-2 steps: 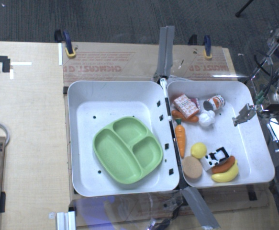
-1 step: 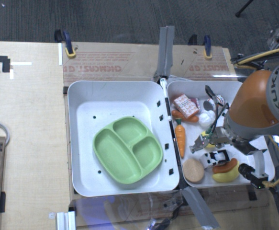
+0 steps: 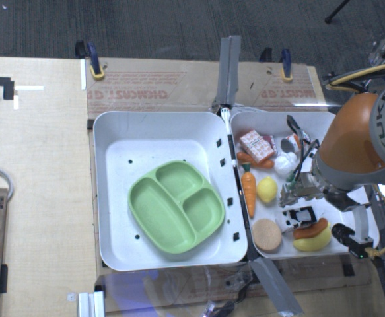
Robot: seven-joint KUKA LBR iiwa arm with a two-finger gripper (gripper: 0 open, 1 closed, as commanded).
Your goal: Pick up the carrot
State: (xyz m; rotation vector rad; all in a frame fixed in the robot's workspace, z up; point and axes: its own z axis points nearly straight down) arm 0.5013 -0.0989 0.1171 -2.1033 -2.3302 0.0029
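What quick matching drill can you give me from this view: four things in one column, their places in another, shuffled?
Things:
1. carrot
2. green divided plate
3. lemon
4. round cookie

Places:
A. in the left bin
B. near the front edge of the right bin
C. along the right bin's left wall
D. just right of the carrot

Pairs: 1-C, 2-A, 3-D, 4-B
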